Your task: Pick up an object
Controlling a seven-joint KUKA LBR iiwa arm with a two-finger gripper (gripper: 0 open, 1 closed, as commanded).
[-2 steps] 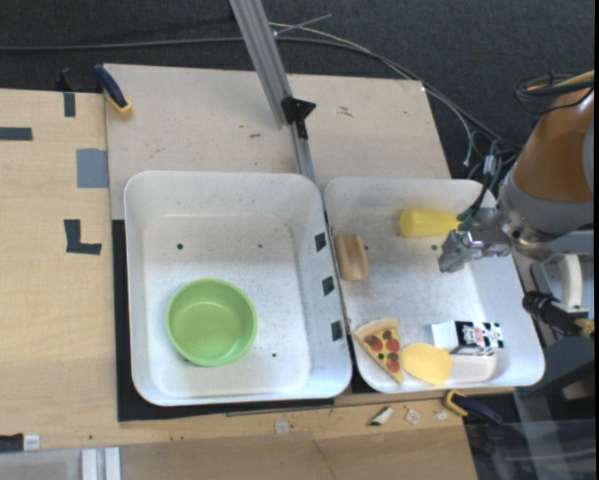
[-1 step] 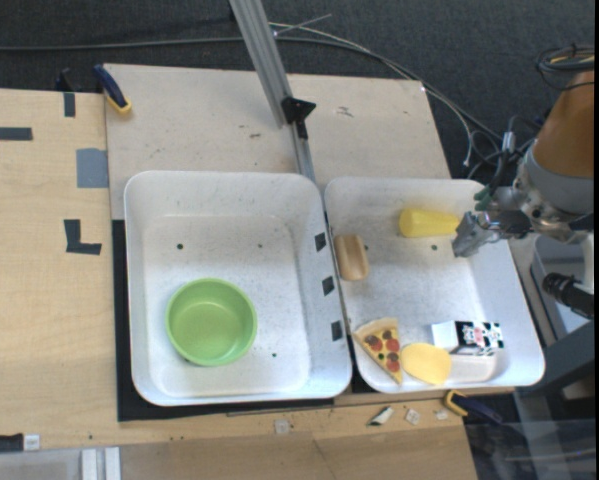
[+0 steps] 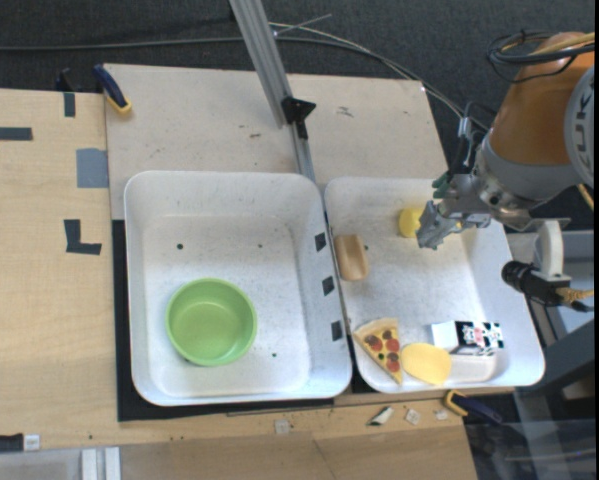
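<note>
In the right bin (image 3: 419,288) lie a small yellow object (image 3: 409,221) near the back, a tan bread-like block (image 3: 351,256) by the left wall, a pizza slice toy (image 3: 380,347), a yellow lemon-like piece (image 3: 426,362) and a white box with black print (image 3: 469,340) at the front. My gripper (image 3: 434,230) hangs low over the back of this bin, just right of the small yellow object and touching or nearly touching it. Nothing shows between its fingers.
The left bin (image 3: 159,208) holds a green bowl (image 3: 211,320). A metal pole (image 3: 269,58) slants down to the divider between the bins. A blue-and-yellow clamp (image 3: 112,89) sits at the board's back left corner. Another clamp (image 3: 467,405) sits at the front right.
</note>
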